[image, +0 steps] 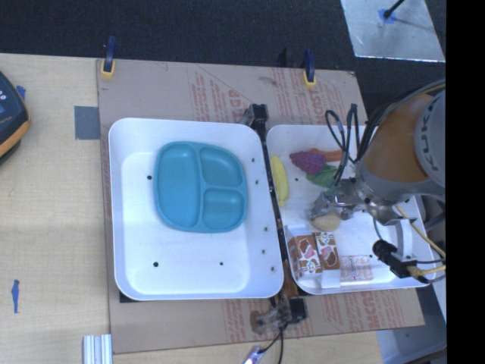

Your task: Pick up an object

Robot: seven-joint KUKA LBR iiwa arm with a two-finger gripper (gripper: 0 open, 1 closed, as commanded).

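Note:
In the right bin (299,136) lie a yellow banana (280,180), a purple bunch of grapes (307,160), a green piece (326,177), an orange piece (331,155), a tan roundish item (326,222), a brown patterned packet (311,253) and a small pale packet (355,268). My gripper (333,205) hangs low in this bin, just above the tan item and below the green piece. The arm's grey wrist and orange band (394,154) cover the bin's right part.
The left bin (132,271) holds a blue divided plate (201,186). Both bins rest on a cardboard sheet (189,89) clamped at the back. A dark device (11,116) lies at the bench's far left. Cables loop near the wrist.

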